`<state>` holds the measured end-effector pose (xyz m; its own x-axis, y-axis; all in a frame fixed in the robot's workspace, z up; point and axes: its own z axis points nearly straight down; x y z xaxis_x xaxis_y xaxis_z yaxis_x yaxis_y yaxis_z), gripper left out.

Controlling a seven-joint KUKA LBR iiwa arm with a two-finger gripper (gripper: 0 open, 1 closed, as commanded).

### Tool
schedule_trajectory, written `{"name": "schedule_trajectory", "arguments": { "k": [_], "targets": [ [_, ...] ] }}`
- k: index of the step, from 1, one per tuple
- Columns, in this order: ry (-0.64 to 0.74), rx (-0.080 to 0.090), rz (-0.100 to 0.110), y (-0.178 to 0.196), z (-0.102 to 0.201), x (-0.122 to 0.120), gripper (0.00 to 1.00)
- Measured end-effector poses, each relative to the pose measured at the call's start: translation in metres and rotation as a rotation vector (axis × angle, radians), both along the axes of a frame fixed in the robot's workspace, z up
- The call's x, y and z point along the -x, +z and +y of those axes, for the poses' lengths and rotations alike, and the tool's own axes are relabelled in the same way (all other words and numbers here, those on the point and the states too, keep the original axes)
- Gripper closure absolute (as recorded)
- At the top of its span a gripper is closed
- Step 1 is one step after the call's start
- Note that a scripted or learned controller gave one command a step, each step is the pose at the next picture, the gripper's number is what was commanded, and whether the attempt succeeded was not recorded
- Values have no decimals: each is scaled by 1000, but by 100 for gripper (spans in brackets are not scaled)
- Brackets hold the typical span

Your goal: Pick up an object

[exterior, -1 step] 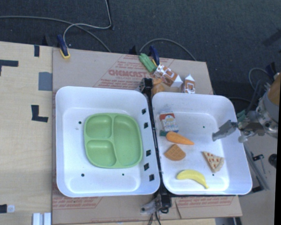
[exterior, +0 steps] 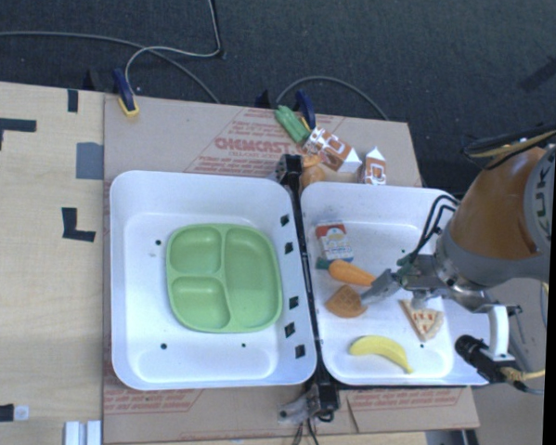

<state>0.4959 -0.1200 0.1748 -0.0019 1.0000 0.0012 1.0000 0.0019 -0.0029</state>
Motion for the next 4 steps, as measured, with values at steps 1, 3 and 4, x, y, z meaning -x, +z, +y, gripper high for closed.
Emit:
{"name": "schedule_trajectory", "arguments": {
  "k": [1,3,4],
  "targets": [
    [-1,1,-4,-88,25,-17,0],
    [-1,4,-9,-88,23,-42,0],
    [1,2,-9,-88,18,-40,0]
  ]
}}
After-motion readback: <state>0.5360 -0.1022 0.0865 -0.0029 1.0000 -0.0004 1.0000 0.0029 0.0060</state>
